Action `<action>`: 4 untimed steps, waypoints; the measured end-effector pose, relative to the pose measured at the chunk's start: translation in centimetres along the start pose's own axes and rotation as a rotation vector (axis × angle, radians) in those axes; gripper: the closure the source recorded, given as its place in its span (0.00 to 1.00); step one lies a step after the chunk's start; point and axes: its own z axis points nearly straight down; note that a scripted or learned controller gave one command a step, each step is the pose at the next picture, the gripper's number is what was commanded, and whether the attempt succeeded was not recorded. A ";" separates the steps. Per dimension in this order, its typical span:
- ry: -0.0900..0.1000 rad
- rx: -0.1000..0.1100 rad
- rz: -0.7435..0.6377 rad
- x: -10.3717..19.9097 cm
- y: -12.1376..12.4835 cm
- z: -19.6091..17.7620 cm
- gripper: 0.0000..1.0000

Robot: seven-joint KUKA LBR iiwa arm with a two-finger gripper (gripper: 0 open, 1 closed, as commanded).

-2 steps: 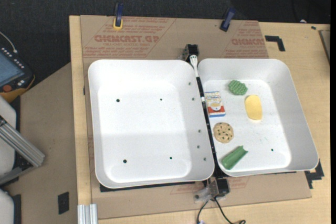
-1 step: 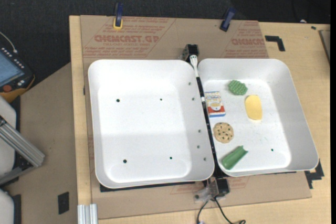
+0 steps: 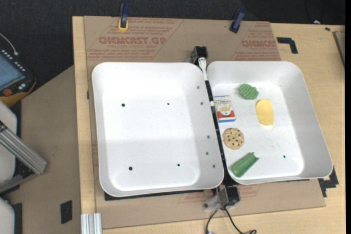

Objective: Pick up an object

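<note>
Two shallow white bins sit side by side on a brown board marked with red lettering, seen from above. The left bin fills the centre of the frame. In the right bin, five small items cluster toward its left half: a round green piece uppermost, a yellow oval just below it, a small red, white and blue carton against the left wall, a speckled cookie beneath that, and a long green piece lowest.
</note>
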 end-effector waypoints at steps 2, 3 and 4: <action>-0.006 -0.009 -0.001 -0.1 0.2 -2.2 1.00; -0.009 -0.013 -0.002 -0.2 0.3 -3.2 1.00; -0.013 -0.018 -0.003 -0.2 0.4 -4.3 1.00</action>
